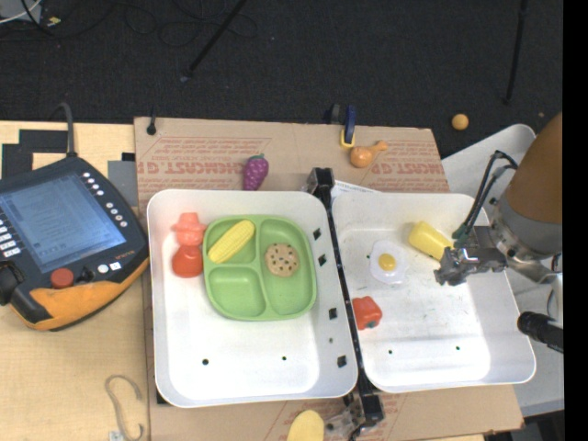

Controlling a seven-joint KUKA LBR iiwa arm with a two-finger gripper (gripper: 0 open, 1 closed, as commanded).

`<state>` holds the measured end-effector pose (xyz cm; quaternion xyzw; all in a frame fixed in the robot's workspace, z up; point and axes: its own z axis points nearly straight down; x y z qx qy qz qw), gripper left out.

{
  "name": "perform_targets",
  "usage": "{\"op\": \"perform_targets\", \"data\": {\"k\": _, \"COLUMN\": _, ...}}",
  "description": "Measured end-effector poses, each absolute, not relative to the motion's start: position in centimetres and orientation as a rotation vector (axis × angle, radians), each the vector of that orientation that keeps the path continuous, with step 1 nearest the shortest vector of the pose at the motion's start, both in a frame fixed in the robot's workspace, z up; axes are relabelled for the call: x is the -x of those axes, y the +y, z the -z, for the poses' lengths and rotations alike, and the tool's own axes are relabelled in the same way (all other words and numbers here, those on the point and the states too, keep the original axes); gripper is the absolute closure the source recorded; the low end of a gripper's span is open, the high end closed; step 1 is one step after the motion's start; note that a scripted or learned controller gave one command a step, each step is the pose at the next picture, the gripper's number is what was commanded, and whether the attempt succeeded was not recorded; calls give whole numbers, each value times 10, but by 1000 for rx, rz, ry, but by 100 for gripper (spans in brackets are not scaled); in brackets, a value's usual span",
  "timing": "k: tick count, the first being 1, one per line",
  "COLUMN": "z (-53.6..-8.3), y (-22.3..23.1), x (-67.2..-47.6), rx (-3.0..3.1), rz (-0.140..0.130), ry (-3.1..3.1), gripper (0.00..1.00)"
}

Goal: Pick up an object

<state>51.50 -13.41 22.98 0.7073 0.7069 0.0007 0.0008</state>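
Two shallow white bins sit side by side on the tabletop. The left white bin holds one green three-compartment plastic plate, one orange-red toy figure just beside the plate's left edge, one yellow toy corn cob lying in the plate's upper-left compartment, and one round chocolate-chip cookie in its upper-right compartment. The right white bin holds three things: one yellow plastic block near the far right part, one toy fried egg toward the middle, and one small red block near the bin's left wall. The arm's dark gripper hangs low over the right bin's right side. Whether the fingers are open or closed cannot be told, and nothing is seen between them. The yellow block lies just up and to the left of the gripper, close by; the egg lies to its left, apart from it; the red block is well apart.
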Motion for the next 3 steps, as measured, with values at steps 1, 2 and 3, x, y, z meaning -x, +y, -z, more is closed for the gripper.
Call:
{"op": "perform_targets", "data": {"k": 1, "z": -219, "y": -82, "x": -537, "rx": -2219, "rz": 0, "ry": 2227, "gripper": 100}}
{"op": "perform_targets", "data": {"k": 2, "z": -212, "y": -36, "x": -553, "rx": -2219, "rz": 0, "ry": 2227, "gripper": 100}}
{"op": "perform_targets", "data": {"k": 3, "z": -228, "y": 9, "x": -571, "rx": -2219, "rz": -1, "ry": 2226, "gripper": 100}}
